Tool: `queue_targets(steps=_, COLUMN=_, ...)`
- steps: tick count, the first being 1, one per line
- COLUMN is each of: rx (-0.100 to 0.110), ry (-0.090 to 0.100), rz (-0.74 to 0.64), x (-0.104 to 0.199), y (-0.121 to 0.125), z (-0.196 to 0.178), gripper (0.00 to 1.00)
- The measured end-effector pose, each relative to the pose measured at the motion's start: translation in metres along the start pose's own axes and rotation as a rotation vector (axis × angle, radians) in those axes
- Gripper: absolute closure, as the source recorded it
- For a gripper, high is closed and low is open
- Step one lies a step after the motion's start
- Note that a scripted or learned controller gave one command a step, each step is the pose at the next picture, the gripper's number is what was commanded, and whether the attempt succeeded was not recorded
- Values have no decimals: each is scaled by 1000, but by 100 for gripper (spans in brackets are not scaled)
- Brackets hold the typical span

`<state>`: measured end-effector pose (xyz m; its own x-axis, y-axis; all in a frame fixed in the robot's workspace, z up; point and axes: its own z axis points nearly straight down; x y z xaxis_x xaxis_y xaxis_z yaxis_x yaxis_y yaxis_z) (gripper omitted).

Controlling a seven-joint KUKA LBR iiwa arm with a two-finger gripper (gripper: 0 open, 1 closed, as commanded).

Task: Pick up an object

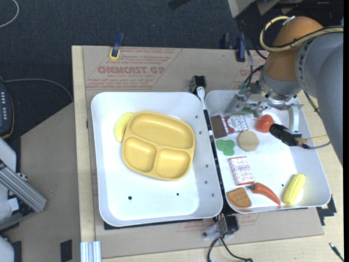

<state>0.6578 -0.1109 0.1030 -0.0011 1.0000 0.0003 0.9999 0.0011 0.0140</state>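
Gripper (252,107) is seen low over the far edge of the right bin (313,171), but whether it is released or clenched cannot be told. Just beside it a red tomato (264,123) and a tan ball (248,141) are found. A red-and-white packet (241,170) is placed mid-bin, while a carrot (265,192), a corn cob (294,188) and a cookie (239,198) are lined along the near edge. A yellow divided tray (157,144) is carried in the left bin (109,184).

Dark blue-grey carpet (82,15) surrounds the table (136,64) — its top a brown cardboard sheet printed in red lettering — with a yellow clamp (115,48) gripping the far edge under even light.
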Motion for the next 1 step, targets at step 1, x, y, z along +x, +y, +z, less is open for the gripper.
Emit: queue_targets(steps=1, rx=9, ry=-2, rz=2, x=0, y=-8, z=-56, gripper=100)
